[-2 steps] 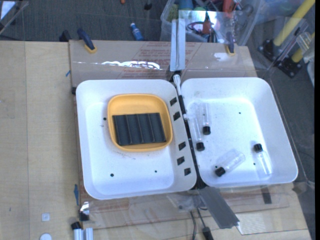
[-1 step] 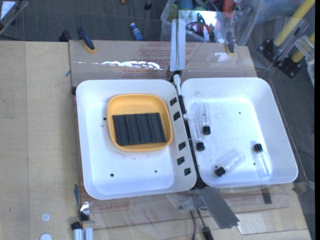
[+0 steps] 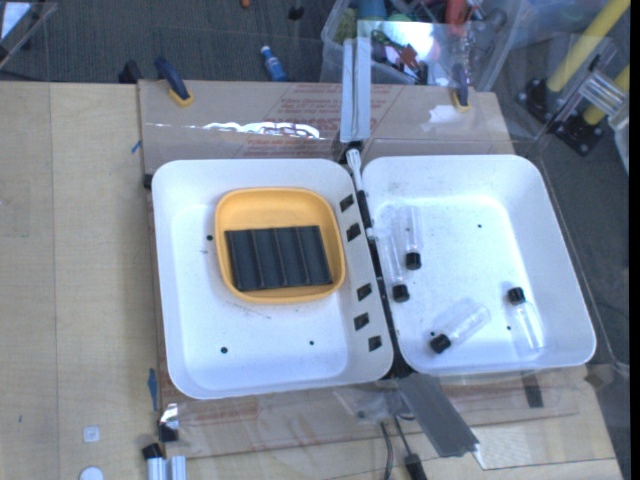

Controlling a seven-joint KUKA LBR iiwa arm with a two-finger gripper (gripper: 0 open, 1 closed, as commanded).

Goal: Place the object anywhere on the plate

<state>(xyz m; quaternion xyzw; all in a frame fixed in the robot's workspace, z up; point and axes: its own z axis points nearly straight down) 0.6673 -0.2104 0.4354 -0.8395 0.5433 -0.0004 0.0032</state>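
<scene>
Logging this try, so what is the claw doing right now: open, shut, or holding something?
Claw: its state cannot be told from this picture.

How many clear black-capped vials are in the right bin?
4: two vials near the bin's left wall, one lying low in the middle, one by the right wall. None looks hidden.

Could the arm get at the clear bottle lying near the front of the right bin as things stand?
Probably yes. That bottle lies on its side on the open floor of the right bin, apart from the other bottles and walls, with nothing over it.
</scene>
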